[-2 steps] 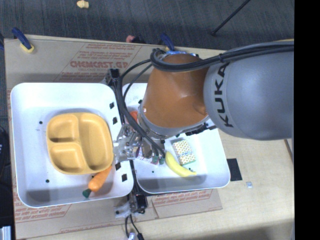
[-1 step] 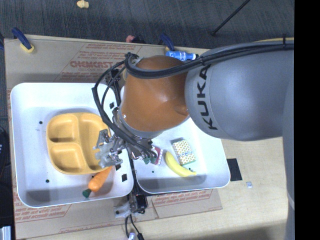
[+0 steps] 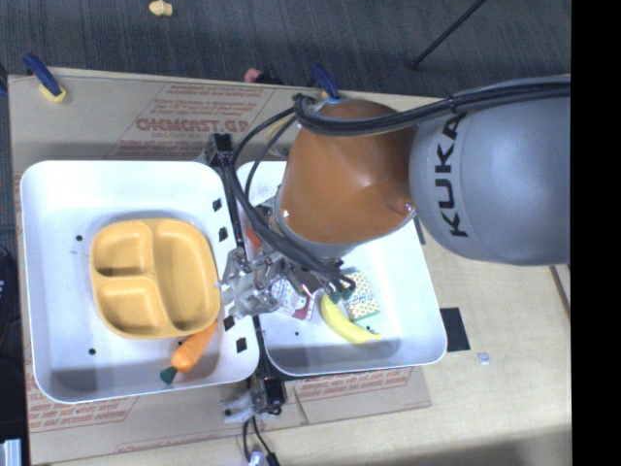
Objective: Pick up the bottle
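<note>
The arm's orange band and grey body cover most of the right bin. Below it the gripper is low at the right bin's left side, close to the wall shared with the left bin. A clear item with a red and white label, which looks like the bottle, lies right beside the gripper, partly hidden by it. I cannot tell whether the gripper touches it.
A banana and a small checkered packet lie in the right bin near the front. The left bin holds a yellow divided plate and a carrot. Cables trail from the arm.
</note>
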{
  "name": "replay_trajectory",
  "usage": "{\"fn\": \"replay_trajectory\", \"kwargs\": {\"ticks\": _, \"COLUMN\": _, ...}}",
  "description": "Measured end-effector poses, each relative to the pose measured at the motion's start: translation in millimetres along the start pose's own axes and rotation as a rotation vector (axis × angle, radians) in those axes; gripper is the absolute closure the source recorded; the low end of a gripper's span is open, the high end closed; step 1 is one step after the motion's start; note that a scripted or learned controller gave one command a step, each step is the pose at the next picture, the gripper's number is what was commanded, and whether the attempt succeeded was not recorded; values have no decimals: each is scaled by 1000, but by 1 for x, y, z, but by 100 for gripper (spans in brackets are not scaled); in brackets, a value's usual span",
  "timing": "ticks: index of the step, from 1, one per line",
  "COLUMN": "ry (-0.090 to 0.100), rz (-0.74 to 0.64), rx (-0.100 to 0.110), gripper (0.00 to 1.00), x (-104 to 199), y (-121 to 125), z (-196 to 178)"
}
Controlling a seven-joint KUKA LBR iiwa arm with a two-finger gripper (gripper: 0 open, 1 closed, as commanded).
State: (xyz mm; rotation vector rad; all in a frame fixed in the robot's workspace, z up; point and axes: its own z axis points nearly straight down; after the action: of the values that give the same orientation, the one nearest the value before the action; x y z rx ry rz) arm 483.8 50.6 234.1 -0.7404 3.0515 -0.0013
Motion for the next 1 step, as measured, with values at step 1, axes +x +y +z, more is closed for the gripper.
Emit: {"fn": "replay_trajectory", "kwargs": {"ticks": 1, "ry": 0, "rz": -235, "rx": 0, "gripper": 100, "x": 16, "y": -90, "z": -37}}
